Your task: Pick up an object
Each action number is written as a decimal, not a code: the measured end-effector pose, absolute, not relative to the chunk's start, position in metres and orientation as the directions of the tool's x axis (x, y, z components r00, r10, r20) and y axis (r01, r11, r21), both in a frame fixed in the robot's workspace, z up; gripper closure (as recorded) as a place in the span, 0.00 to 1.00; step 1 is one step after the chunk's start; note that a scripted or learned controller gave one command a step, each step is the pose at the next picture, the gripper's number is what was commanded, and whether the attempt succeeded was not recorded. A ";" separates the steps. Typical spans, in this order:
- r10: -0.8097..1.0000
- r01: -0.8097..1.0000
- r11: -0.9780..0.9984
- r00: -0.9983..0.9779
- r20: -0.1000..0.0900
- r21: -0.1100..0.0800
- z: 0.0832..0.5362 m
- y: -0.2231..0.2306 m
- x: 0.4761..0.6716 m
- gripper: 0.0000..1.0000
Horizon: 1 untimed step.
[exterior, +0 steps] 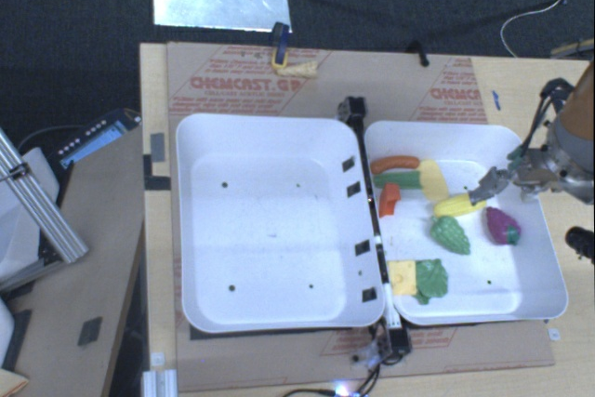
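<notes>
The right bin (530, 293) holds several toy foods. An orange sausage (395, 165) lies over a green pod (402, 178) next to a pale yellow piece (433, 178) and a small red-orange piece (389, 198). Lower down are a yellow banana-like piece (456, 205), a green leafy piece (451, 234) and a purple piece (502, 225). A yellow block (402, 277) and another green leafy piece (431, 279) sit near the front. My gripper (487, 186) reaches in from the right, low over the bin, its tip just at the right end of the yellow banana-like piece. Nothing is seen held in it.
The left bin (200, 200) sits beside the right one, with a black clamp strip (372, 228) along the divide. The bench's cardboard top (307, 74) surrounds both bins. A cable (535, 9) loops at the back right.
</notes>
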State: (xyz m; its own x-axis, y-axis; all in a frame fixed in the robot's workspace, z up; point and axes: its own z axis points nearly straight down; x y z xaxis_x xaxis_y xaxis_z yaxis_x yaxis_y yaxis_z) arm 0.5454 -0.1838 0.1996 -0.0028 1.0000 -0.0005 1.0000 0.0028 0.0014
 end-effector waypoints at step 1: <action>1.000 1.000 0.006 -0.006 0.003 -0.004 0.078 -0.160 0.554 0.00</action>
